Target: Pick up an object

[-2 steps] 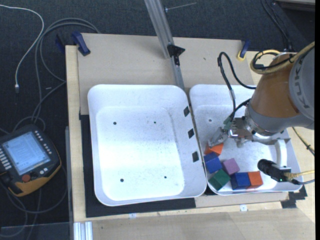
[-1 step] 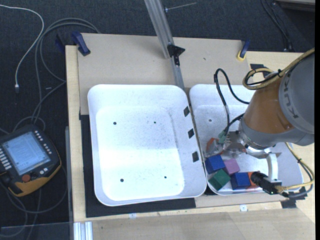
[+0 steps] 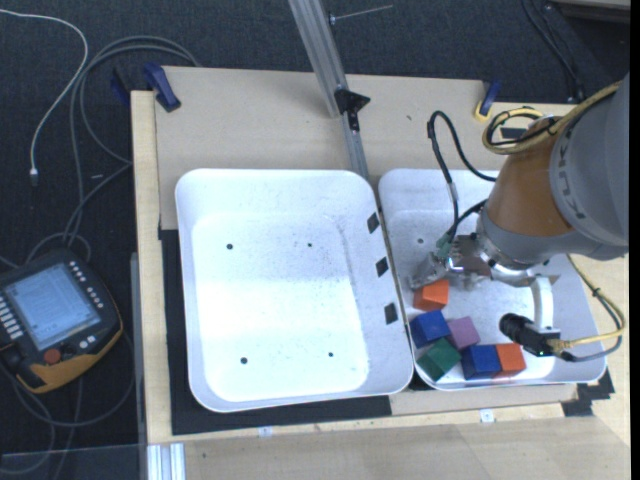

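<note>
My gripper [image 3: 444,265] is low in the right bin [image 3: 405,203], near that bin's left wall. An orange block [image 3: 433,293] lies right under and just in front of it, touching or nearly touching the tip. Closer to the front sit a blue block [image 3: 431,326], a purple block [image 3: 462,331], a green block [image 3: 437,360], a second blue block [image 3: 481,360] and a second orange block [image 3: 510,358], packed together. The arm's wrist hides the bin's right middle.
The left bin [image 3: 200,268] lies beside the right one, with black clips along the shared wall. A metal pole [image 3: 322,48] rises from the bench behind the bins. A teach pendant [image 3: 50,313] and cables lie on the floor at left.
</note>
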### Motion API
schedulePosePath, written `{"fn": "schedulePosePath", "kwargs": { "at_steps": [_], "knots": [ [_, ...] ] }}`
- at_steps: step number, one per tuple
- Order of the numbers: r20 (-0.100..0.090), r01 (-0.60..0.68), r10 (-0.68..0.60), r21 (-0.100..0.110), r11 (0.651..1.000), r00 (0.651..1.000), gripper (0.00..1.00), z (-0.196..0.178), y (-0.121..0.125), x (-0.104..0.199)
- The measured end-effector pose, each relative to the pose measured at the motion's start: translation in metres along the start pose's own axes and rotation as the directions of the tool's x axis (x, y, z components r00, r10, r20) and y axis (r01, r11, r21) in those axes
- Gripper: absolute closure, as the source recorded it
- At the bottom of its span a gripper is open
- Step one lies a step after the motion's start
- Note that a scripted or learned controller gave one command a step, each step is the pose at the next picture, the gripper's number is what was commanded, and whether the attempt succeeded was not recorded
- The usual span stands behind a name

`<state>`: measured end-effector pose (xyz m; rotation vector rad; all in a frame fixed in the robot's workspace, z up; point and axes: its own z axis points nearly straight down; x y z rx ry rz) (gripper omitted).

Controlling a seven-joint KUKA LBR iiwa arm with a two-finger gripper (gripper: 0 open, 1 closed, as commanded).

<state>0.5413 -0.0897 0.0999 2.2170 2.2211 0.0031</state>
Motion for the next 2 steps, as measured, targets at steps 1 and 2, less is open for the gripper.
{"fn": "schedulePosePath", "kwargs": {
  "at_steps": [1,2],
  "knots": [
    [-0.001,0.000,0.000,0.000,1.000,1.000,1.00,-0.010,-0.001,0.001],
    [-0.005,0.007,-0.008,-0.003,1.000,1.000,1.00,-0.104,-0.033,0.099]
  ]
}}
